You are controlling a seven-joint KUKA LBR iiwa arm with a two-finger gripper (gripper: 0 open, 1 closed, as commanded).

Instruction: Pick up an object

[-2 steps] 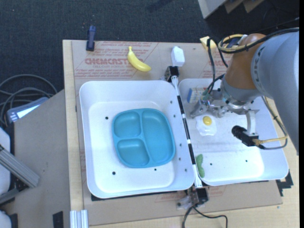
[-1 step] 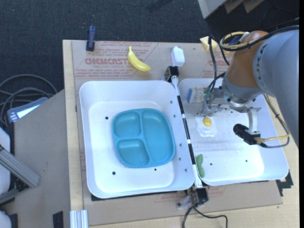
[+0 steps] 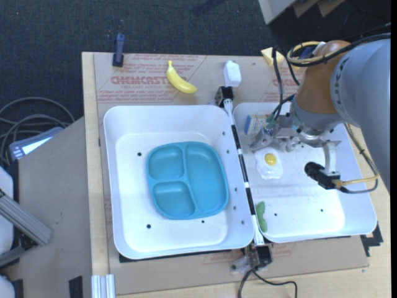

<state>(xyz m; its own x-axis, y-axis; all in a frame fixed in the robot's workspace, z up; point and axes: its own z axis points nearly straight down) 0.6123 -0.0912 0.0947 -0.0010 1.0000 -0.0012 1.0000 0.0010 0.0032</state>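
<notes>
The hand [image 3: 273, 143] hangs low in the right bin [image 3: 322, 225], and from this slanted view I cannot tell how it is set, since the wrist above hides most of it. Just below the hand lies a fried egg toy [image 3: 270, 164], white with a yellow yolk, flat on the bin floor and seemingly not touched by the hand. It looks light and rubbery or plastic, thin at the rim and a little slick, so I judge it a hard thing to pinch from above; the raised yolk or a lifted edge would give the best hold. Further below the hand, against the wall between the bins, lies a small green piece [image 3: 261, 216], slim and close to the rim, awkward to reach. Beside the hand, toward the dividing wall, sits a small blue item [image 3: 247, 125], too small to name. The left bin [image 3: 124, 141] holds a blue divided plate [image 3: 186, 180], well apart from the hand. A banana [image 3: 179, 80] rests on the bench [image 3: 102, 185] beyond both bins. Open floor lies below and to the right of the egg; the dividing wall is near.
</notes>
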